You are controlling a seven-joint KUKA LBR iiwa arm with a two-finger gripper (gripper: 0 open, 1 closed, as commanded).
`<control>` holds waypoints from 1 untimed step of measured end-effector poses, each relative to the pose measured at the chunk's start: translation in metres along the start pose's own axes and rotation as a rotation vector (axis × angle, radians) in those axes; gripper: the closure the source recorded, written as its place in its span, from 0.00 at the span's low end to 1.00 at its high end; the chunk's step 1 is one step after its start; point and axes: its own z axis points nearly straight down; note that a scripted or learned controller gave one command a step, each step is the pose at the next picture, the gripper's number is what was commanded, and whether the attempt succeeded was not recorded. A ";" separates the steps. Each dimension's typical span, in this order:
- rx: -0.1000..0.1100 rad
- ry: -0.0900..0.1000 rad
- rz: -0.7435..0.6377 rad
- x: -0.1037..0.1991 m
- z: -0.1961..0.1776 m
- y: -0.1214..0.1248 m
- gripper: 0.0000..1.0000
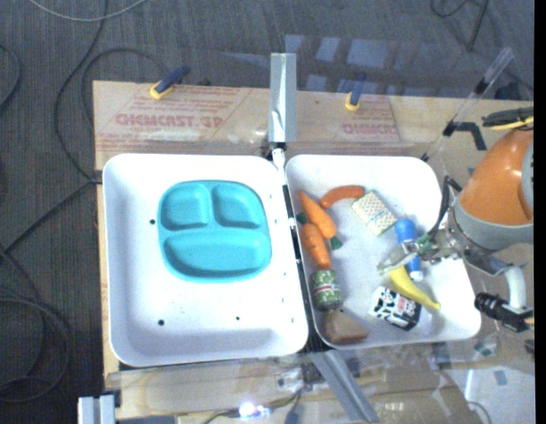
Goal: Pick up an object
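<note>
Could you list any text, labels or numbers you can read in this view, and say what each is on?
Red printed lettering on the cardboard sheet behind the left bin: too blurred to read.
More red print on the cardboard behind the right bin: unreadable.
Label on the small green can: too small to read.

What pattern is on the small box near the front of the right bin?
Black-and-white cow-like patches on the small box, seen in the camera view.

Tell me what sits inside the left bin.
The left bin holds one turquoise divided plate, lying flat with three compartments, nothing in them. Whatever lies beneath the plate is covered.
</note>
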 end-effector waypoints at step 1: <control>0.006 0.016 -0.007 -0.011 0.020 0.033 0.00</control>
